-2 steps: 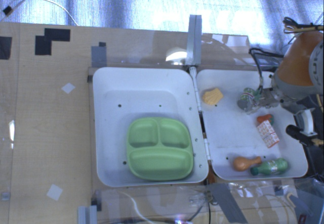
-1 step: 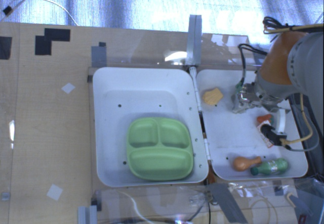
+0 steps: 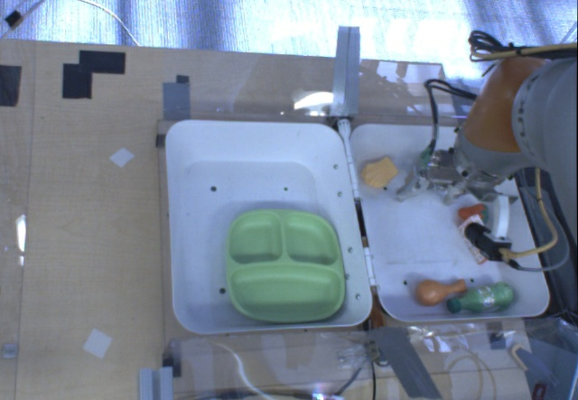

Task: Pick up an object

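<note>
Plainly, the nearest thing to grab is the tan piece (image 3: 379, 172), a small crumpled lump lying in the right bin (image 3: 397, 285) just left of the gripper (image 3: 421, 180) as the camera sees it, close to the bin's inner wall. It has no clear long axis; it looks roughly as wide as it is tall. The gripper hangs low over the bin's upper half, its tip pointing toward that piece, near it but apart from it, with nothing visible between the fingers. Whether the fingers stand apart or together cannot be told; the metal parts blur into one pale shape.

Farther from the gripper, toward the bin's near edge, lie an orange drumstick (image 3: 440, 290) and a green bottle (image 3: 481, 298), end to end and touching, both with long axes running across the bin. Under the wrist sits a small red-and-white thing (image 3: 473, 219), partly covered by cables, too muddled to name. Well off to the gripper's far side, the left bin (image 3: 194, 154) holds a green divided plate (image 3: 285, 265).
</note>
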`<state>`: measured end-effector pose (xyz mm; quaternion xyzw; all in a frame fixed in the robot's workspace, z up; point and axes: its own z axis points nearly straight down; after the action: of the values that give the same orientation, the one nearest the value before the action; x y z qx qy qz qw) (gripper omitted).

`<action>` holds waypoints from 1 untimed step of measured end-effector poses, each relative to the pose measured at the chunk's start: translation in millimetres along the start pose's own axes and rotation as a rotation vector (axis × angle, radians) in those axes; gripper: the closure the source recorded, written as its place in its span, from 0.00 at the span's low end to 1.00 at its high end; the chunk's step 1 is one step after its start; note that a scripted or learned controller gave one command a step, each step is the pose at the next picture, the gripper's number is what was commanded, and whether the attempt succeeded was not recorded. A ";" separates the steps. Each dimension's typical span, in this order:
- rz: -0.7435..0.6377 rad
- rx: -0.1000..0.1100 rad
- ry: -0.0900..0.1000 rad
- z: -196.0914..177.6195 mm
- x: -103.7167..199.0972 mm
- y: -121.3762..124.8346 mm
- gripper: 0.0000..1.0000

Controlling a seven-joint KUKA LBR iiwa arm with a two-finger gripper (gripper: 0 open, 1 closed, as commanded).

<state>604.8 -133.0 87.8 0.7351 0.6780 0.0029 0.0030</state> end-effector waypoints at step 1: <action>0.149 0.039 -0.003 3.3 26.9 55.4 0.00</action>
<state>662.2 -110.7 85.0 0.7835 0.6212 -0.0114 -0.0105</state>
